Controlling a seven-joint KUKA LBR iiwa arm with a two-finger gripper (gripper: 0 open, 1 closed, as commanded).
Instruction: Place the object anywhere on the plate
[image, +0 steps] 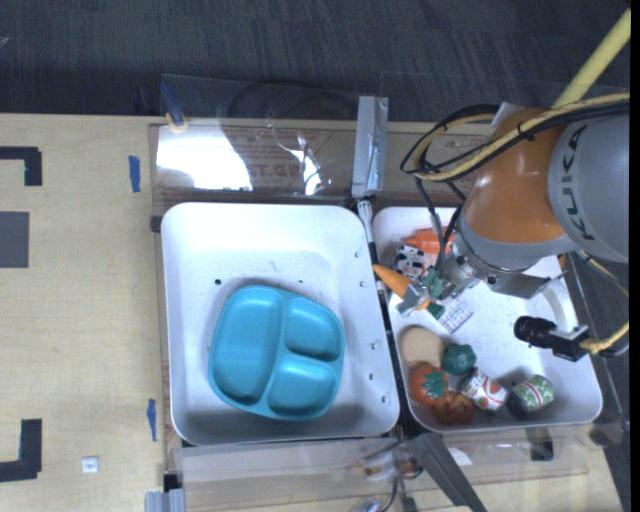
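Blue three-compartment plate (277, 350) in the left bin (190, 250), nothing on it. Gripper (428, 290) low over the right bin (590, 400), near its left wall beside a carrot-shaped toy (393, 279) and a black-and-white cow toy (411, 260); finger state impossible to tell. More toys heaped along the near wall: tomato (435, 383), teal piece (460, 358), beige round piece (420, 346).

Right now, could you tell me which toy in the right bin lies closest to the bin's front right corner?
The green-and-white egg-shaped toy, to the right of the red-and-white toy, the dark teal piece and the orange tomato-like toy.
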